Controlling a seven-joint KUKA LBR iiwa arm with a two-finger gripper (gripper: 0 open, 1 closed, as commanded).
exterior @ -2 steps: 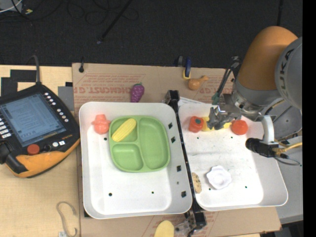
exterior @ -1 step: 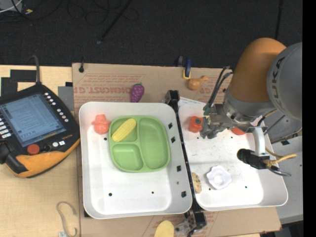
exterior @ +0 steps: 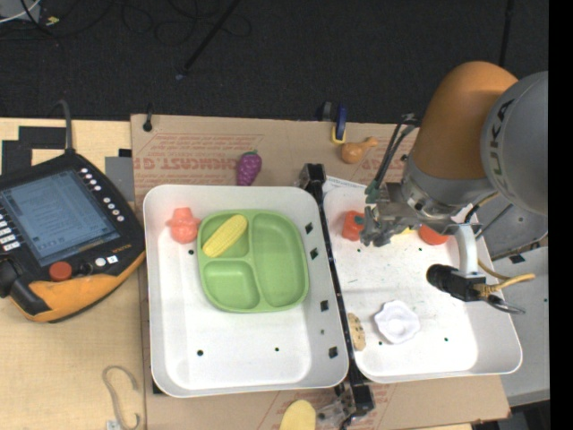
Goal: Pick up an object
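Gripper (exterior: pixel 376 231) low in right bin (exterior: pixel 501 361), beside red toy (exterior: pixel 351 226)
Jaw state: cannot tell. Toy at bin's far-left corner, touching or nearly so; looks light, smooth, rounded, likely slippery; best pinched across its middle

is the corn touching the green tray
Touching. The camera view shows the corn lying in the green tray's upper left compartment, resting on its floor and rim.
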